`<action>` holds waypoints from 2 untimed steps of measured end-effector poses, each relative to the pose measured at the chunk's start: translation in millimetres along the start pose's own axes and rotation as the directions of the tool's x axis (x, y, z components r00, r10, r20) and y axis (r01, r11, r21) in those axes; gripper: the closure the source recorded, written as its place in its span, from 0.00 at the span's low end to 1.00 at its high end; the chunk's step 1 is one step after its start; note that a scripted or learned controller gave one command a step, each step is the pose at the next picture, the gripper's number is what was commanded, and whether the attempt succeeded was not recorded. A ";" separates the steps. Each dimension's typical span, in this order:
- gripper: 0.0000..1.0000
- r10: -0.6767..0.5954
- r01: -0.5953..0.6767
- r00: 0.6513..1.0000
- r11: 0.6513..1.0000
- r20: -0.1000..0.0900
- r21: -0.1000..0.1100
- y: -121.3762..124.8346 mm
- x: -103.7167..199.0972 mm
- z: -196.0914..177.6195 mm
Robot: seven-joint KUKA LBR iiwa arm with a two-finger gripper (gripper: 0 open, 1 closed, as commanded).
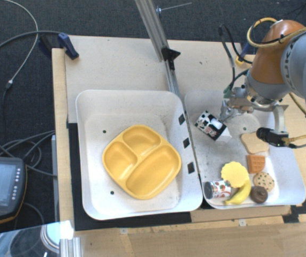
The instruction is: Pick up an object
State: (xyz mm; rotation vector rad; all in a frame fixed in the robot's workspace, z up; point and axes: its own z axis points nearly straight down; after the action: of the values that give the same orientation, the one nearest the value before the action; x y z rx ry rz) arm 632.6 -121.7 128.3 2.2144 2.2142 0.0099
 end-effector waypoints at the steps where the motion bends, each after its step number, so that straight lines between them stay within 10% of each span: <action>1: 1.00 0.000 0.000 1.000 1.000 -0.001 0.005 3.5 -15.3 -40.1; 2: 1.00 -0.002 0.002 1.000 1.000 -0.004 0.015 -21.2 11.6 -49.6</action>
State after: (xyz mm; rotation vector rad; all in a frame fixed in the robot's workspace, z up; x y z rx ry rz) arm 610.8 -110.1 177.6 2.2214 2.2261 -0.0017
